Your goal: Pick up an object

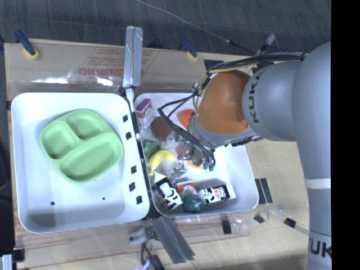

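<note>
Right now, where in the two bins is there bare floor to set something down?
Left bin: bare floor around the green divided plate, widest along its near edge. Right bin: crowded left half under the gripper; a bare strip along its right wall.

Smooth matt green plastic plate (82,144); glossy white plastic bins (34,207).

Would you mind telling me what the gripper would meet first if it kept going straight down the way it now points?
Probably the orange object directly beneath the gripper in the right bin, though depth is hard to judge from above; the yellow banana lies just beside it.
</note>
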Action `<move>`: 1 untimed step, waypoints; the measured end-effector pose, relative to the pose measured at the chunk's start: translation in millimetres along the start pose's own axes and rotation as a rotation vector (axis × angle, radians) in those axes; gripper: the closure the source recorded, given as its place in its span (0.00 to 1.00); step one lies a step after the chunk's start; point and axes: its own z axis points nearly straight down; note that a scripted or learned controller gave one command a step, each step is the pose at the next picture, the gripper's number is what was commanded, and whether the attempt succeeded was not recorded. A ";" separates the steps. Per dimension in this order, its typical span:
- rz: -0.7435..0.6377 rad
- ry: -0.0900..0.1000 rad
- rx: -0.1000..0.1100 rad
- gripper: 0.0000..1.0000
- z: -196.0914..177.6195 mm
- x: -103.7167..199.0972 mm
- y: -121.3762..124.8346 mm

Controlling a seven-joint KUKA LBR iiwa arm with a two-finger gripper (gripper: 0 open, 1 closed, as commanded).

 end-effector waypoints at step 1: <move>-0.023 -0.012 0.006 0.00 -3.1 11.1 3.5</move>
